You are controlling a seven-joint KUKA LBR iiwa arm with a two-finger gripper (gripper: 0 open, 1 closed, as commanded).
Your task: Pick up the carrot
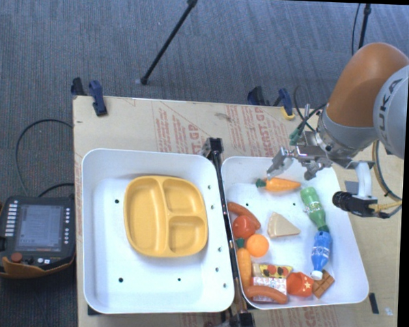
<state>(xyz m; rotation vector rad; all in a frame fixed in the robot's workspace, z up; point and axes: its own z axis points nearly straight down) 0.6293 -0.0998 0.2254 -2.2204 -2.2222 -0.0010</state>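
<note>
Currently gripper (294, 165) hovers just above carrot (282, 185) at right bin's (355, 232) far end, fingers spread, nothing grasped.

The bins (94, 188) looked like smooth white plastic, the tray (166, 215) glossy yellow plastic, the carrot (283, 185) shiny plastic, the bench (186, 121) matt printed board.

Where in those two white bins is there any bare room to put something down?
The left bin has bare floor all around the yellow tray, widest below it. In the right bin, free patches lie between the cheese wedge and blue bottle, and left of the carrot. Its lower left is crowded with toy food.
</note>
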